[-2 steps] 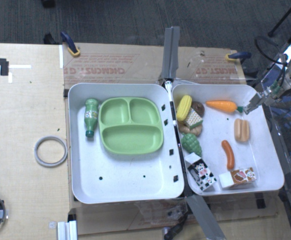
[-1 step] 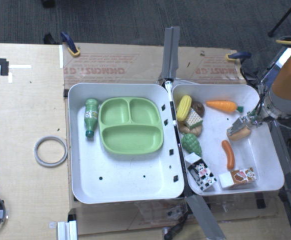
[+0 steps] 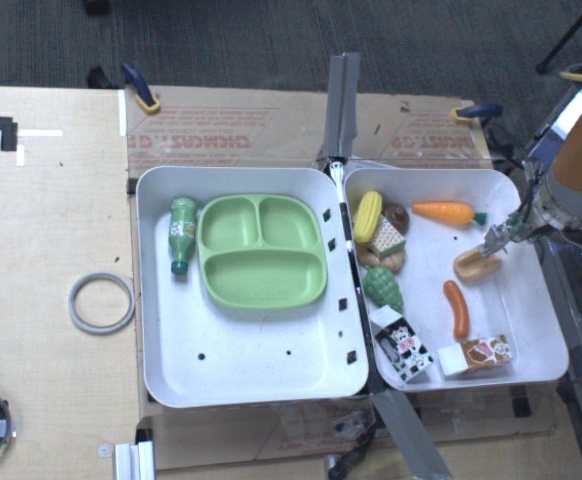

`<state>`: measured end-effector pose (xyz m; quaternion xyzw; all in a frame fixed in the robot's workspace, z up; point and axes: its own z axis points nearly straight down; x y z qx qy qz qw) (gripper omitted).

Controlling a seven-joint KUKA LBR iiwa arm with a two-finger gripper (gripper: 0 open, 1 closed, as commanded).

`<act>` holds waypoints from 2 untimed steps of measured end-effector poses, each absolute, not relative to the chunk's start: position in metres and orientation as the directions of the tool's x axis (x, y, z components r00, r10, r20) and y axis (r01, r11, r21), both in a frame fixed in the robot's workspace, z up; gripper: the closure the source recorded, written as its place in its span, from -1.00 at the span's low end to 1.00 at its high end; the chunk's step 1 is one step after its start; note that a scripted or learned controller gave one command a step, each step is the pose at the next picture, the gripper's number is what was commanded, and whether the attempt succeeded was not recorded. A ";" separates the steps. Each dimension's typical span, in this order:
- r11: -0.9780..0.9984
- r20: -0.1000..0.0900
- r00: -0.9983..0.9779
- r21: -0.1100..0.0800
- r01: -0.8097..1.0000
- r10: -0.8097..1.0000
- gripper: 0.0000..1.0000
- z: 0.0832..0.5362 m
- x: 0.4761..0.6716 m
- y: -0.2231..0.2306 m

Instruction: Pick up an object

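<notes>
The gripper (image 3: pixel 495 240) hovers at the bread roll (image 3: pixel 476 264) in the right bin (image 3: pixel 531 358); approach step, seemingly; fingers' spread unclear; next, descend and close.

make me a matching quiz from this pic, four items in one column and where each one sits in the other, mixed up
Items:
1. green bottle
2. carrot
3. roll of tape
4. divided green tray

Places:
A. on the bench, outside the bins
B. right bin, near its far edge
C. left bin, along its left wall
D. middle of the left bin

Pairs: 1-C, 2-B, 3-A, 4-D
</notes>
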<state>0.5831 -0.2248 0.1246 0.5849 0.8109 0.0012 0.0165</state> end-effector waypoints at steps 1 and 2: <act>0.317 -0.023 -0.316 0.021 0.948 0.948 -1.00 0.124 0.583 -0.224; 0.333 -0.017 -0.332 0.024 0.943 0.943 -1.00 0.107 0.582 -0.221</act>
